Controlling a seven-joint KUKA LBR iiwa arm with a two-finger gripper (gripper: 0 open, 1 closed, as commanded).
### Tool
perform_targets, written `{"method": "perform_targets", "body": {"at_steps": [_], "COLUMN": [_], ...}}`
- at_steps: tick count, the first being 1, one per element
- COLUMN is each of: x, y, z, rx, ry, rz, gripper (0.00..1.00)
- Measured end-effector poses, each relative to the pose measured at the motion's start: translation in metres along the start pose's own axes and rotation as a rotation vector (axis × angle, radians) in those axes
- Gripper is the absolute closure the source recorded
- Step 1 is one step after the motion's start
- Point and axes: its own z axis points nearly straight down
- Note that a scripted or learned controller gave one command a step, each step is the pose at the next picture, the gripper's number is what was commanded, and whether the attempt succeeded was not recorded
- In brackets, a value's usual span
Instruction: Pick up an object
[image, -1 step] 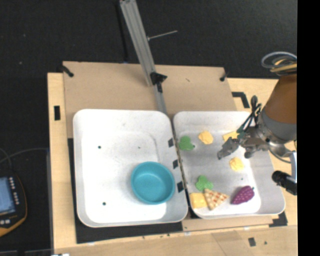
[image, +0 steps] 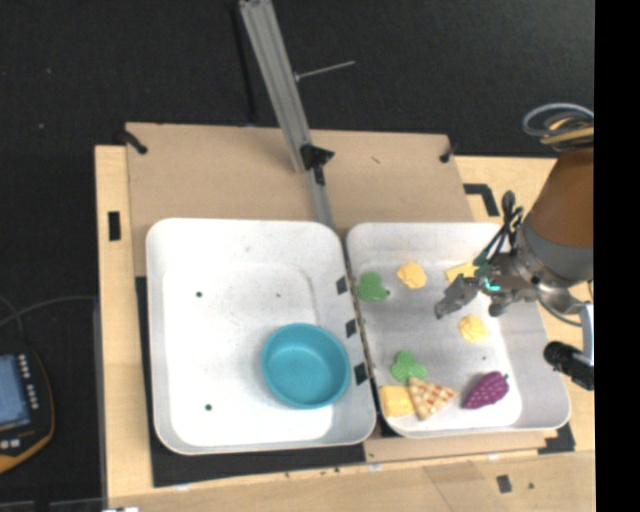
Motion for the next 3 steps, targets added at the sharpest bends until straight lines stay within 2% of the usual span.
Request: {"method": "perform_targets", "body": {"at_steps": [1,2,3], "x": [-0.003,-0.004,-0.005], "y": [-0.006,0.003,0.003], "z": [0.044,0.097,0.134], "rx": [0.006,0.006,0.003], "ry": [-0.003,-0.002,-0.003], "rz": [0.003,0.004,0.003], "gripper": [0.0,0.0,0.0]}}
